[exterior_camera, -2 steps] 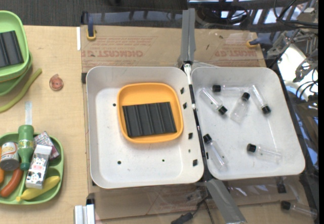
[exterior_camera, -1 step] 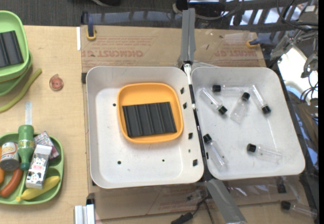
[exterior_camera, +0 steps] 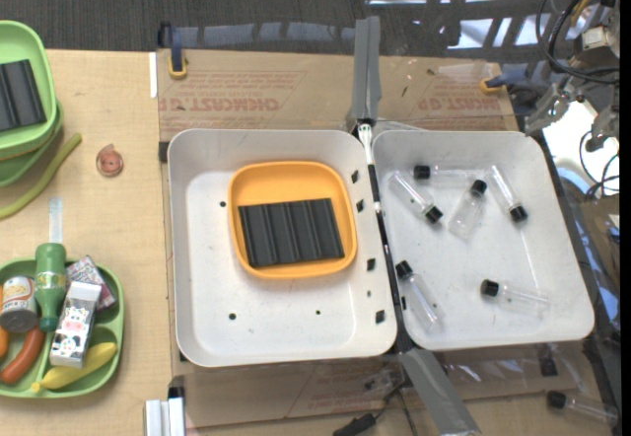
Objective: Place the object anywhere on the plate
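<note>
Camera view: two white bins sit side by side on brown cardboard (exterior_camera: 266, 94). The left bin (exterior_camera: 197, 306) holds a yellow-orange plate (exterior_camera: 292, 185) at its centre. A black ribbed pad (exterior_camera: 291, 232) lies flat on the plate.

The right bin (exterior_camera: 552, 256) holds six clear vials with black caps, all lying on their sides and well apart from the plate:
- one vial (exterior_camera: 439, 171) at the upper left of the bin;
- one (exterior_camera: 412, 195) just below it;
- one (exterior_camera: 468, 210) near the centre;
- one (exterior_camera: 505, 189) toward the upper right;
- one (exterior_camera: 418, 296) at the lower left;
- one (exterior_camera: 518, 298) at the lower right.

At the lower left of the frame, a green tray (exterior_camera: 104, 370) carries toy food items.
</note>
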### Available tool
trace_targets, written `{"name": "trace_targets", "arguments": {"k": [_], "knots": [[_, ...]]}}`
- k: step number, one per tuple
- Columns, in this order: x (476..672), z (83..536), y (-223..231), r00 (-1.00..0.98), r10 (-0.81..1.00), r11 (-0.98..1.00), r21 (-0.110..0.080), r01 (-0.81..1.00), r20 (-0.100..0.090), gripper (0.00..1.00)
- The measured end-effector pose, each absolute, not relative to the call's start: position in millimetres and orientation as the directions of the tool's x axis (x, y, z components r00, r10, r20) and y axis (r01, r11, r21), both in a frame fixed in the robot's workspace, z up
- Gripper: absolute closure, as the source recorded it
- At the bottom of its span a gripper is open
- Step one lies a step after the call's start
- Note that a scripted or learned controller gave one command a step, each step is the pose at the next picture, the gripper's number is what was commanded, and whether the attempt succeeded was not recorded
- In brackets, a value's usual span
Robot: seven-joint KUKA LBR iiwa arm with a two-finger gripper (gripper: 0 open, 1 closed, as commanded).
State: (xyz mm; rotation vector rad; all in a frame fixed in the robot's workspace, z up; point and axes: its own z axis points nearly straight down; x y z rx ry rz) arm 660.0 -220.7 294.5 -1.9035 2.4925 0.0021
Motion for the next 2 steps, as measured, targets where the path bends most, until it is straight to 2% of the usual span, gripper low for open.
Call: {"name": "trace_targets", "arguments": {"k": [1, 2], "knots": [[658.7, 287.8, -220.5, -0.006, -1.0, 0.006, -0.003, -1.0, -0.005, 0.0], [659.7, 258.0, -220.3, 0.278, -0.961, -0.278, -0.003, -0.961, -0.005, 0.0]]}}
